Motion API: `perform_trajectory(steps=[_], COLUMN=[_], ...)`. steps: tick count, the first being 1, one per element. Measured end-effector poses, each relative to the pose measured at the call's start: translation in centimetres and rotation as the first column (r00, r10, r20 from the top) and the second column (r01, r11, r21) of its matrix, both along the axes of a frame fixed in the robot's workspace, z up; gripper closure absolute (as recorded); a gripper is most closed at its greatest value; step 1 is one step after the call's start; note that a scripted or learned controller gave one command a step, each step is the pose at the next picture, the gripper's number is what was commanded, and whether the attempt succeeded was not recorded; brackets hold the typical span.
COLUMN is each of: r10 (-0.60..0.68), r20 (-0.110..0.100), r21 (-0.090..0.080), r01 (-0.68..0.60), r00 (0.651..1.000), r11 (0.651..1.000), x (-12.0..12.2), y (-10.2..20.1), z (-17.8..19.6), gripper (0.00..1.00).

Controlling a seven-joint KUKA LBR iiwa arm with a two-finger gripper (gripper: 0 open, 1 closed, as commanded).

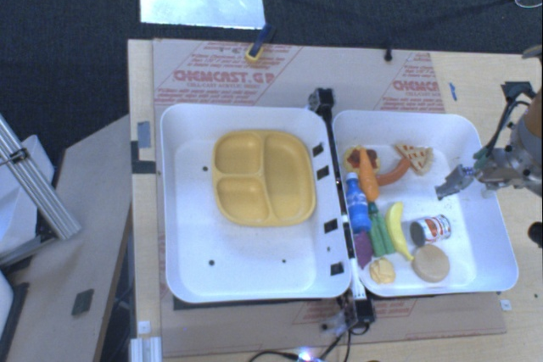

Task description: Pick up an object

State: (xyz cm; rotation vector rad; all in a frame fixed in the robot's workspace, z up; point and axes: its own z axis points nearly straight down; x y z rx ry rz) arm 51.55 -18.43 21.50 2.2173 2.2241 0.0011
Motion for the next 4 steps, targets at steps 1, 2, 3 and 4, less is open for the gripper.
perform_trajectory(steps=[1, 2, 3, 4], r10=[-0.001, -0.002, -0.001, -0.001], r20=[-0.004, -0.005, 0.000, 0.007], r21=[0.002, 0.002, 0.001, -0.001], r01=[0.001, 0.002, 0.001, 0.001], r00=[1.000, 1.000, 1.000, 1.000], r11=[1.000, 1.000, 1.000, 1.000], x=[0.0, -0.6, -0.5, -0.3], y=[1.1, 0.6, 0.7, 0.6], z=[-5.6, -11.6, -13.1, -11.8], gripper=[0.00, 0.00, 0.00, 1.00])
